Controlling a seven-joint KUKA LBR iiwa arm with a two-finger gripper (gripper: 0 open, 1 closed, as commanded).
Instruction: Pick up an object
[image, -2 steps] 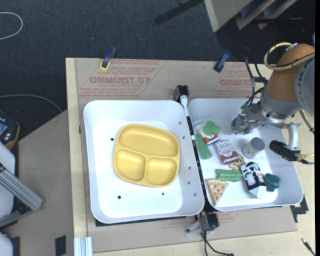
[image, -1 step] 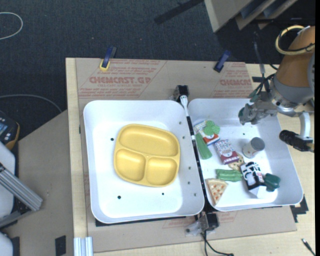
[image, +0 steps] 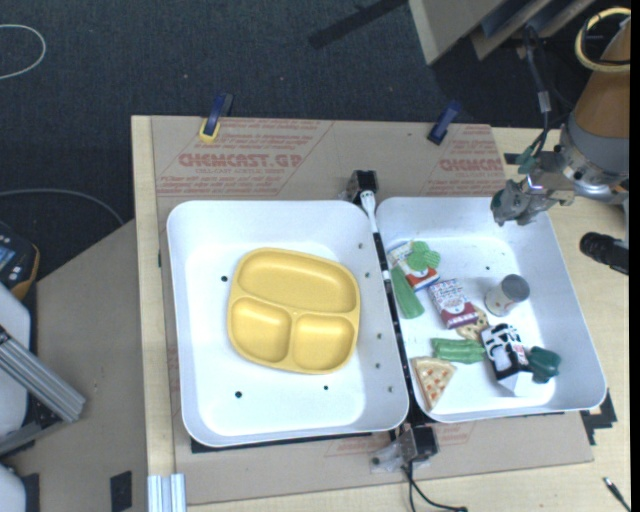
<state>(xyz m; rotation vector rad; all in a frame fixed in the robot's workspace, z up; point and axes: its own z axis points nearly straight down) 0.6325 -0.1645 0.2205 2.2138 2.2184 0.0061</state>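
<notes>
Bench: two white bins; objects cluster in right white bin (image: 570, 300), small grey cylinder (image: 507, 294) nearest. Gripper (image: 515, 205) hovers at back rim, grip state unclear. Approach step; next descend onto cylinder.

My gripper (image: 515, 203) hangs over the far rim of the right bin (image: 570, 300), above a grey cylinder (image: 507, 293), a green toy (image: 458, 350) and a pizza slice (image: 433, 379). The left bin (image: 190, 300) holds a yellow divided tray (image: 294, 309).

My view is evenly lit and fairly sharp, the white bins (image: 190, 300) bright, soft shadows, dark floor (image: 150, 60) dim.
</notes>
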